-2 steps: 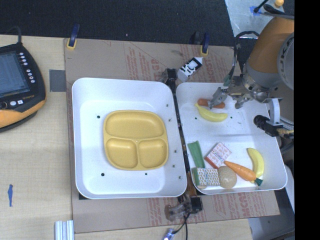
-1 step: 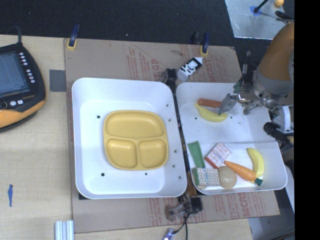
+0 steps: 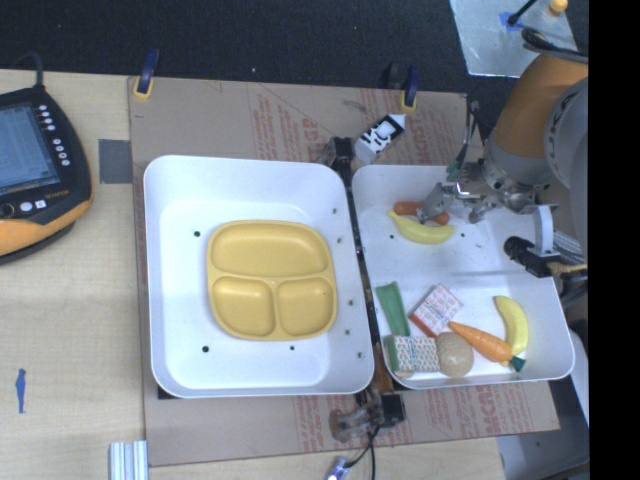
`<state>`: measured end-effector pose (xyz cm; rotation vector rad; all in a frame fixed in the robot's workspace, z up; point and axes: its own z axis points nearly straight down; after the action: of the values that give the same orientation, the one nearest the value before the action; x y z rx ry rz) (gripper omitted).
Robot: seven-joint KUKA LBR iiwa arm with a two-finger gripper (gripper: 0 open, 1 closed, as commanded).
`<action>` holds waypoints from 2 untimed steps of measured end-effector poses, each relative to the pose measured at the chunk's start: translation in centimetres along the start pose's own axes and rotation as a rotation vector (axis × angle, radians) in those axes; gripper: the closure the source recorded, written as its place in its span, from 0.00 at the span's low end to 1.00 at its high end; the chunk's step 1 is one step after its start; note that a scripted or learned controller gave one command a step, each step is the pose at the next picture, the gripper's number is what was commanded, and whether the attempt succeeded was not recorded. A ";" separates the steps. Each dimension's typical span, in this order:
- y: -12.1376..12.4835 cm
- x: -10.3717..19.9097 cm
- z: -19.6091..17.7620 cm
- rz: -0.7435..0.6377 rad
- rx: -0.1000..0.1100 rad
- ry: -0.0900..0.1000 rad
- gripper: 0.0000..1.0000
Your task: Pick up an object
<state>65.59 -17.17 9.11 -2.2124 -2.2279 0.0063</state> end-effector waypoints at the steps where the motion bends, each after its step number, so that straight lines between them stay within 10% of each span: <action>1: 0.1 -0.1 -1.1 -0.002 -0.001 -0.001 1.00; 2: -2.0 6.2 -8.0 0.002 -0.001 0.002 1.00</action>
<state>63.58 -10.98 17.15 -2.2141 -2.2260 0.0028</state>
